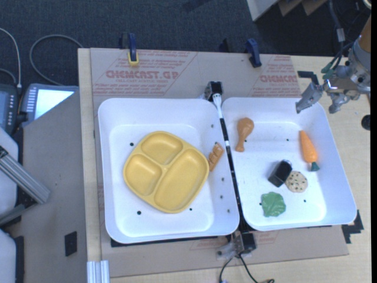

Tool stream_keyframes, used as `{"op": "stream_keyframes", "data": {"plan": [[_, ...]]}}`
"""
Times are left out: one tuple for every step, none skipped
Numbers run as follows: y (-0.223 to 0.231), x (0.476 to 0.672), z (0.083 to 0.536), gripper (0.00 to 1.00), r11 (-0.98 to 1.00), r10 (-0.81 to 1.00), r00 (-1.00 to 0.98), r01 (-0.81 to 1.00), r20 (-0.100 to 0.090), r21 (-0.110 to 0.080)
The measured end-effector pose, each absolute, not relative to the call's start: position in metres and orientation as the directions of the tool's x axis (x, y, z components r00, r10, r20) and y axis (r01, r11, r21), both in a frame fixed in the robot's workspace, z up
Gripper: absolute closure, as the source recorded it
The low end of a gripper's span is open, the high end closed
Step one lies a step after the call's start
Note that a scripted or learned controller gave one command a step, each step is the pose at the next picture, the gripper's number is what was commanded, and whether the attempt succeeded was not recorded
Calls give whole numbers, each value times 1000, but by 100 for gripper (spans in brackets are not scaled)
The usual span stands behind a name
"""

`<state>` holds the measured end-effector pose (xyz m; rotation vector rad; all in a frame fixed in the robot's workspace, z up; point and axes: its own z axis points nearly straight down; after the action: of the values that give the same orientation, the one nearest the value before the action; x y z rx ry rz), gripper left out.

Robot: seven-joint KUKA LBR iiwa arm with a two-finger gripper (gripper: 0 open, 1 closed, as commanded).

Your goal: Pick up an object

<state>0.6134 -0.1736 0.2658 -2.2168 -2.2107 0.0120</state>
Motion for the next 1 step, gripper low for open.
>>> {"op": "stream_keyframes", "data": {"plan": [[-173, 616, 274, 0, 0, 1000, 0, 1000, 0, 0]]}}
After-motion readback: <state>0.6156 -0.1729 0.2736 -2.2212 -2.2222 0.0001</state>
